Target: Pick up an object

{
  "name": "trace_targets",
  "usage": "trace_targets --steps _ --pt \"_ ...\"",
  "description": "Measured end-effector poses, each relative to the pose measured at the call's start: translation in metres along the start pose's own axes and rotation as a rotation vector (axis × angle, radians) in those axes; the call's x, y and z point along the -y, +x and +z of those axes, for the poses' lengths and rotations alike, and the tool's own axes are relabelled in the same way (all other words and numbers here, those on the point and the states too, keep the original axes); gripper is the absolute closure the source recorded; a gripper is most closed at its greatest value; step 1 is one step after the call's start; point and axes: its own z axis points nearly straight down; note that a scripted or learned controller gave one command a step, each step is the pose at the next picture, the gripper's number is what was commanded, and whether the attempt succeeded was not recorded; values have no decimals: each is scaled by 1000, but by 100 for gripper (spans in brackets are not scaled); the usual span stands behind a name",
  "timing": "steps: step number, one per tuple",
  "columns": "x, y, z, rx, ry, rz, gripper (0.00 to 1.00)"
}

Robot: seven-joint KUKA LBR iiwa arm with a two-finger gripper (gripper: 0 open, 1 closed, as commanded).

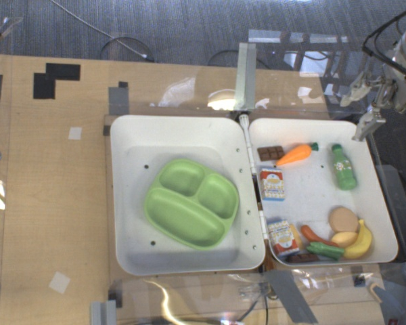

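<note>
My gripper (363, 111) hangs over the far right corner of the right bin (384, 202), above its rim, open with nothing between its fingers. In that bin lie an orange carrot (294, 156), a brown chocolate bar (269, 153), a green bottle (343, 168), a small white and red carton (273, 185), a second carton (283, 235), a round brown bun (343, 219), a yellow banana (361, 241), a red sausage (311, 234) and a green pod (323, 250). The bottle is the item nearest the gripper.
The left bin (132, 175) holds a green divided plate (191, 202). A metal post (246, 80) stands behind the wall between the bins. Clear plastic scraps (176, 92) lie on the bench behind the left bin.
</note>
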Motion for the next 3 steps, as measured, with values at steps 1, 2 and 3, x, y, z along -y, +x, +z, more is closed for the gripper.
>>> trace_targets --steps 1,2,3 --pt "10 15 116 -10 -4 -132 0" --pt "-27 -5 184 -5 -1 36 0" --pt "-94 2 191 -2 3 142 0"
